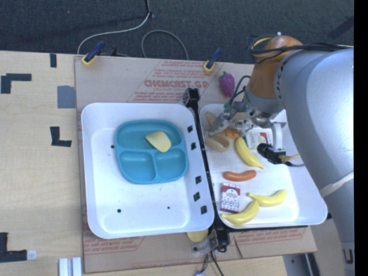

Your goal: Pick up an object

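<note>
The arm (322,96) reaches into the right bin (307,209), and the gripper (230,122) sits low at that bin's far left corner, over a small heap of tan and orange things (221,138); whether anything is held I cannot tell, since the wrist hides it. Just beside the heap lies a banana (247,153), its long axis running from the far left to the near right, with its near tip close to a black fitting on the arm. Nearer the front, a sausage (239,175) lies almost crosswise in the bin. In the front part are a red box (230,198), upright on its long side, and two more bananas: one (270,198) curved and pointing right, the other (243,213) lying along the front wall. A white packet (259,138) lies near the wrist. The left bin (95,154) holds a blue tray (150,152) with three compartments, and a yellow chip (158,141) rests in the large far one. A purple grape bunch (227,83) lies on the board beyond the right bin
</note>
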You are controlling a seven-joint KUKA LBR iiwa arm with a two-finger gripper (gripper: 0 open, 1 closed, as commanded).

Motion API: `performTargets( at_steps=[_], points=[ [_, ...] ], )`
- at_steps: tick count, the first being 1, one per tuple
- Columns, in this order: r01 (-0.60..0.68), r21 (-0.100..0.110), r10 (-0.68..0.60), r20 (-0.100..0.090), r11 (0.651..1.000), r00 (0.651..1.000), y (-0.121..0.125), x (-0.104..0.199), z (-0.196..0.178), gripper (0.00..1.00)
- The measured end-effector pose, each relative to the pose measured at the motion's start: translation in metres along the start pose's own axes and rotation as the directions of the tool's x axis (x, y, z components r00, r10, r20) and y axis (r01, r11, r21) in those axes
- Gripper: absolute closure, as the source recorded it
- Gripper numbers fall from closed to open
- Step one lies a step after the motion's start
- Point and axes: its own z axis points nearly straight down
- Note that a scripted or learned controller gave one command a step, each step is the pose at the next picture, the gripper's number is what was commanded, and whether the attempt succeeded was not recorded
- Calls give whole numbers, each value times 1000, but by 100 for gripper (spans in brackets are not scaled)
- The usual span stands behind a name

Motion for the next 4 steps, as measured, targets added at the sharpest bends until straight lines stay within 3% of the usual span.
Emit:
performTargets(
  at_steps=[1,2,3,4],
  points=[
    [-4,-5,4,-1,1000,1000,-61,-22,-3,0],
    [8,17,-8,-2,1000,1000,9,1,-1,0],
    [4,14,-4,-2,1000,1000,9,0,-12,100],
    [4,15,-4,-2,1000,1000,8,0,-11,0]
  ],
)
